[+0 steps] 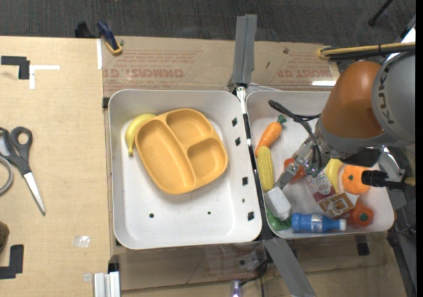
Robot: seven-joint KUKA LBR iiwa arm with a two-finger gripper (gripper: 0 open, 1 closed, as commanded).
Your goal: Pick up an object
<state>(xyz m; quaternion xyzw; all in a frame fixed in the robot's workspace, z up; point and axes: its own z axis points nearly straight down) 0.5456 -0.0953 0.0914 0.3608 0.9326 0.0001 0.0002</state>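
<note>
Fingers [299, 165] of the arm are low inside the right bin [261, 100], near a small orange-red object [293, 169], but I cannot tell if they are apart or closed. Beside them lie a corn cob [265, 167] and a carrot [270, 133]. Left bin [119, 176] holds a yellow divided plate [182, 150].

The arm [390, 100] came in from the right, its grey body bulking large at that side. The orange band [353, 97] above the wrist bulged round and broad, facing up toward the camera. Below it the wrist turned downward and to the left, ending in the gripper [299, 165], which pointed down at a slant. From where I stood, the gripper's tip was small and cluttered, and how its two prongs stood was not clear.
</note>
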